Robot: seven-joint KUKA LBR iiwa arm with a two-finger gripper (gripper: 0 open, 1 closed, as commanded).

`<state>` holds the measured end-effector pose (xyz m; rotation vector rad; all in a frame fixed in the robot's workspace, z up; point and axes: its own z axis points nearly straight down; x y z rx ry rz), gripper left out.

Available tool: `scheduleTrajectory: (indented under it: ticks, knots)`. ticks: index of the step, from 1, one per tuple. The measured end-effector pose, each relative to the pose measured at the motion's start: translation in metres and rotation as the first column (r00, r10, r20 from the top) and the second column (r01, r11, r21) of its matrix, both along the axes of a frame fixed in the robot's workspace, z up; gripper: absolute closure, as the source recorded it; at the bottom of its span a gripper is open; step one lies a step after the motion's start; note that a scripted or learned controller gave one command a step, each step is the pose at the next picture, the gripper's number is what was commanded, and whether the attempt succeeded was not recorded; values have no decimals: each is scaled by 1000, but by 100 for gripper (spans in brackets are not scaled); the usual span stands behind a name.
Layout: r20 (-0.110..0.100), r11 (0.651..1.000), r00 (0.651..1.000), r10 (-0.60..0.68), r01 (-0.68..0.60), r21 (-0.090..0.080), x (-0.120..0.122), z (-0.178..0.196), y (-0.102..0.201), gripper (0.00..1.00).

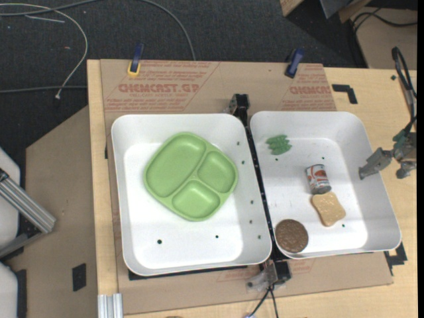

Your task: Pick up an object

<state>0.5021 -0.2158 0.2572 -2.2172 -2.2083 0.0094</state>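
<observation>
Can [317, 178] is judged the easiest target, standing in right bin [358, 128] well left of gripper [391, 161], beside sponge [328, 209]. Gripper state cannot be told; approach from above is advised.

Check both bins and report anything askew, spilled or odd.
Nothing looks spilled or broken. The green divided plate sits turned at an angle in the left bin. In the right bin, the small can lies tipped on its side, and the brown disc sits against the front corner near the bin wall.
</observation>
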Motion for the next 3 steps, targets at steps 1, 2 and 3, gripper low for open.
scheduleTrajectory:
  ticks: [1, 2, 3]
  knots:
    - [12, 1000, 1000, 4, -4, -4, 3, 6, 1, 0]
    - [10, 1000, 1000, 4, -4, -3, -4, -37, -2, 0]
    - [8, 1000, 1000, 4, -4, -1, -2, -79, 0, 0]
